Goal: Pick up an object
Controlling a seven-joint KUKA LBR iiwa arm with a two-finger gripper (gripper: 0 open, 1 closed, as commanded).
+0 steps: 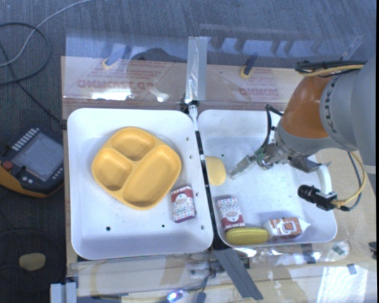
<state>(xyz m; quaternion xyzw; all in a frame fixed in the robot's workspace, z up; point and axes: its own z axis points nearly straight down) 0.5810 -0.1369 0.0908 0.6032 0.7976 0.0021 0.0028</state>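
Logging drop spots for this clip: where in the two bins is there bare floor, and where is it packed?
Left bin: bare along the near edge, below the yellow divided plate and left of the red can. Right bin: bare at the far side, above the gripper. Crowded: its near edge, with a second can, yellow banana-like item and small carton.

Grey arm (341, 112) reaches from right, wrist angled down-left; fingers (240, 166) apparently close together, gripping nothing.

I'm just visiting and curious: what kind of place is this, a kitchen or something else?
Most likely a robotics lab, not a kitchen. A grey and orange robot arm reaches over two white bins of toy-like food, and a handheld control pendant lies on the carpet among loose cables.
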